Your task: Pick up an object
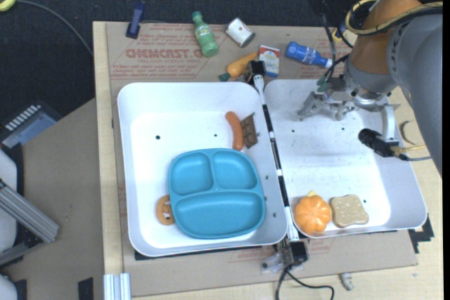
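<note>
My gripper (325,109) hangs low over the far end of the right bin (394,186), its fingers spread open with nothing between them. An orange toy pumpkin (312,213) and a slice of bread (349,211) lie side by side at that bin's near edge, well away from the gripper. In the left bin (140,151) a blue divided plate (214,192) covers the near half. A sausage (234,130) and a brown ridged piece (249,131) lie beyond the plate by the divider. A small pretzel (164,210) peeks out at the plate's left edge.
Behind the bins on the board lie a green bottle (206,35), a white can (240,31), a small carton (268,60), a blue bottle (308,54) and a blue marker (135,20). A black cable fitting (375,141) hangs over the right bin beside the arm.
</note>
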Action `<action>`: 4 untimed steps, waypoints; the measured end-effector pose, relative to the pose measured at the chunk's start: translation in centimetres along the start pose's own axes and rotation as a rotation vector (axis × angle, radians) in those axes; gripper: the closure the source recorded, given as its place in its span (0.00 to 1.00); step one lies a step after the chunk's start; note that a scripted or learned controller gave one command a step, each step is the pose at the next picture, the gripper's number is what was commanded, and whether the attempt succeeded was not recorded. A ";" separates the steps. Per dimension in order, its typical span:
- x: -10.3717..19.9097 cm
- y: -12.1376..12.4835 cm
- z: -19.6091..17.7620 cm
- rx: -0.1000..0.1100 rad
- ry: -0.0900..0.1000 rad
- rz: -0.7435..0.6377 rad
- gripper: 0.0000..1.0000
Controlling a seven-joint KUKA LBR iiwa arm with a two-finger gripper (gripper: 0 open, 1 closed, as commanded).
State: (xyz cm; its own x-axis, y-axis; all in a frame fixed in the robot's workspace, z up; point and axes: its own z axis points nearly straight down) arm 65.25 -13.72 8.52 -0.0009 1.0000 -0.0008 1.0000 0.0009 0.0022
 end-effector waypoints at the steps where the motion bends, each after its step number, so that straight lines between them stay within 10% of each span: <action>1: 2.5 1.5 0.0 -0.001 0.000 -0.001 0.00; 2: 1.6 -14.0 0.1 0.005 0.001 0.002 0.00; 3: -8.4 -1.1 -4.7 -0.002 -0.002 0.001 0.00; 4: -6.9 -8.7 -2.6 0.004 0.001 0.001 0.00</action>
State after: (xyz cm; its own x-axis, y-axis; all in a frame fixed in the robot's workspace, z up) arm 56.59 -20.58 11.11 0.0001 1.0000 0.0000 1.0000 -0.0001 -0.0013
